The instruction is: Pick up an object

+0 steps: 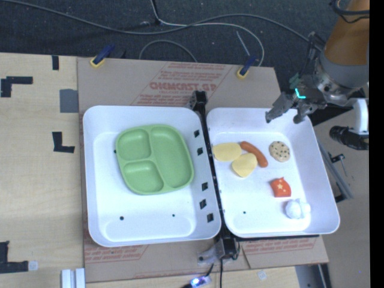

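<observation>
Right bin: six small food items on the white floor. Sausage lies slantwise near the middle, with a pale yellow piece just left of it and a second yellow piece just below, the two yellow ones touching or nearly so. Cookie sits apart to the right of the sausage. Red piece lower down, white lump near the bottom right corner, close to the rim. Open floor along the top of the bin and at bottom left.

Left bin: a green tray with three compartments, tilted a little, with bare floor all round it.

Jaws hang above the right bin's top right rim, spread moderately, two dark fingers apart with nothing between them, touching nothing. Arm is cut off at the frame's right and top. White lump's shape is hard to make out against the white floor.

Both bins rest on cardboard on the table.
</observation>
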Robot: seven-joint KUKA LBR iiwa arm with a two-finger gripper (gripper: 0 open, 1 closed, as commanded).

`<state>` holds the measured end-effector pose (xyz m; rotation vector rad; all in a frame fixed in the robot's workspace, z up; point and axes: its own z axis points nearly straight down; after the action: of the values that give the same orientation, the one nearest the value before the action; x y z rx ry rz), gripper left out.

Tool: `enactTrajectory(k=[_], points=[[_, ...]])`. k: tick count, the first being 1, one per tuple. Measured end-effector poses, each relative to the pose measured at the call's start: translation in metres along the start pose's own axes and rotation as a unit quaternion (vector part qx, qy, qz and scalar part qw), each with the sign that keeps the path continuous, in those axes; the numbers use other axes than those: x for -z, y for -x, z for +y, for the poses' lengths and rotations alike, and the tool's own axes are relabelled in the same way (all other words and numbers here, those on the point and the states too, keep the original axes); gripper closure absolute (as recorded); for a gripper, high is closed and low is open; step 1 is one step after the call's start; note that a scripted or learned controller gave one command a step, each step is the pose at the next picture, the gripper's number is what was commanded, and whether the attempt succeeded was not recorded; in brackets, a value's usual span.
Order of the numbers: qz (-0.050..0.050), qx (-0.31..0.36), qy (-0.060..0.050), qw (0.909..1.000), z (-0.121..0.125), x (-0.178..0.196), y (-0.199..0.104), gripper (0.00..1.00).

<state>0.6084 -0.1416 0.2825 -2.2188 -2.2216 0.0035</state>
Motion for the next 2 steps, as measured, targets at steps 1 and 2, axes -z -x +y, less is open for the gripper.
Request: enactTrajectory(k=[1, 2], points=[[0.000, 0.000, 0.001, 1.0000, 0.000, 0.001, 0.000, 0.00], [0.000, 0.001, -0.002, 1.0000, 0.005, -0.060, -0.007, 0.00]])
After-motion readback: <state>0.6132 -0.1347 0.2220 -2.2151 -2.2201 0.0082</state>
